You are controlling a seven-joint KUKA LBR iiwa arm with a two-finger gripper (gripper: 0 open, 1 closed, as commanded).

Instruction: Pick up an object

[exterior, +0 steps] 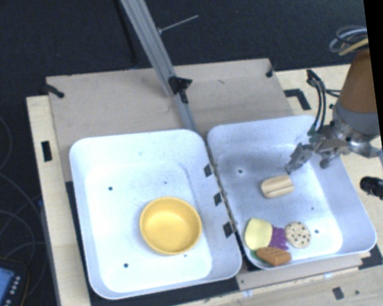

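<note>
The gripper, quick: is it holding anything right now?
Gripper: open, holding nothing, poised just up and right of the tan block in the right bin.

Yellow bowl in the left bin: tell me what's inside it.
Nothing shows inside the yellow bowl; its bare yellow bottom is in view. The patch of the left bin beneath it is covered.

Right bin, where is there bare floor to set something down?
In the right white bin, the far half beyond the tan wooden block is bare. Its near corner is crowded: yellow piece, purple piece, speckled round cookie, orange piece.
</note>
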